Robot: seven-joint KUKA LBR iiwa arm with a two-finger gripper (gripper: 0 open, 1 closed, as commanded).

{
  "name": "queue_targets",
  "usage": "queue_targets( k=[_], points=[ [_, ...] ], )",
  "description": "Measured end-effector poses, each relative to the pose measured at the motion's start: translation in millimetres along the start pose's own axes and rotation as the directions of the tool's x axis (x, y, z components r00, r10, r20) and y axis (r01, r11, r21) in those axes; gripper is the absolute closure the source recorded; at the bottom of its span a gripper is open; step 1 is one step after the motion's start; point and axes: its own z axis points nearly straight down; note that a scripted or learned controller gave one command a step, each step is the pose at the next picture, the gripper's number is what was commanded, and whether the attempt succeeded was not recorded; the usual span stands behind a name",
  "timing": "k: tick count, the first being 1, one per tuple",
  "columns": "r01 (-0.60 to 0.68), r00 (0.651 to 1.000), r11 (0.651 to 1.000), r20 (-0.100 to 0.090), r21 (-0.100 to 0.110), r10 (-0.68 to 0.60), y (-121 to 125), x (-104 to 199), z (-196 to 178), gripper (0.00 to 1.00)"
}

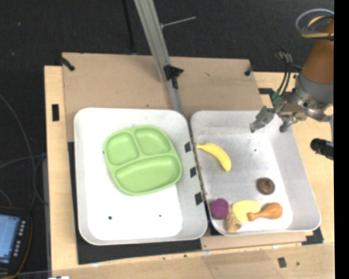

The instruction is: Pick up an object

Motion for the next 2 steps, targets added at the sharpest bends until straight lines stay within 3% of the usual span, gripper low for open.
queue_targets(
  k=[2],
  points=[
    [0.000,1.000,1.000,0.000,0.000,0.000,5,6,102,0.00]
  ],
)
